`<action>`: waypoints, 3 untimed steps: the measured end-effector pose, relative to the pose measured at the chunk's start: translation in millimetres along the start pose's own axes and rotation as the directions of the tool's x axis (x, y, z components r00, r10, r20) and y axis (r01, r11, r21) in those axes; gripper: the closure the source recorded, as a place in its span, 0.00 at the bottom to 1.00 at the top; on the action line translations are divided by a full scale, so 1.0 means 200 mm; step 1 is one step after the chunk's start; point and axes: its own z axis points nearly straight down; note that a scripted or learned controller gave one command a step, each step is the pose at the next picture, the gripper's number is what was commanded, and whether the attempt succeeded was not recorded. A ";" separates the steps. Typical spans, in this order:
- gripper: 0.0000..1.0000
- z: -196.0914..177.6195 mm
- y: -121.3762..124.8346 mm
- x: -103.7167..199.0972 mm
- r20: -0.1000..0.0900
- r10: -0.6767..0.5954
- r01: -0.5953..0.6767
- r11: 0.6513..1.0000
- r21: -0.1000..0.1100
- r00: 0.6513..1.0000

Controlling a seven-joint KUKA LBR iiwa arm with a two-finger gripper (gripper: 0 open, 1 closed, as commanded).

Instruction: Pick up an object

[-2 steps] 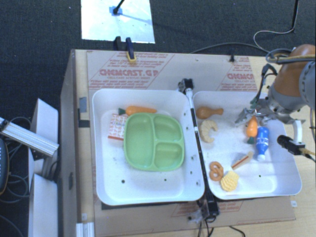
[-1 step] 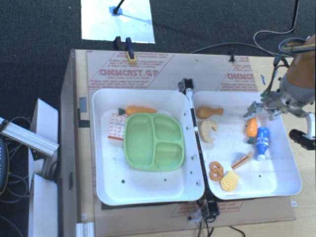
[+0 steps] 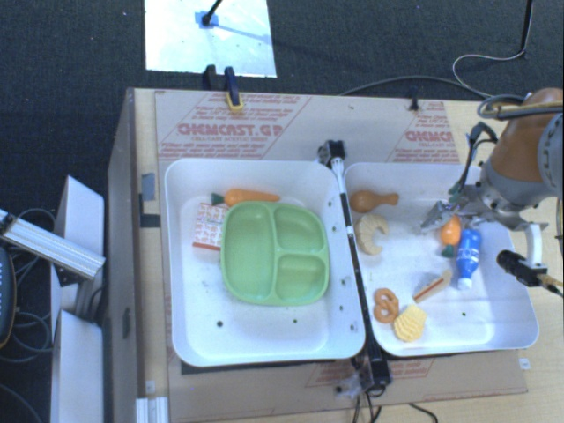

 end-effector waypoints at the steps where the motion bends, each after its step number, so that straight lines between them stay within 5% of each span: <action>1: 1.00 -0.06 0.01 0.00 0.001 -0.001 0.001 1.000 -0.004 1.000; 2: 1.00 -0.42 0.12 0.15 0.001 -0.003 0.003 1.000 -0.006 1.000; 3: 1.00 -0.54 0.24 0.64 -0.002 -0.004 0.004 1.000 -0.005 1.000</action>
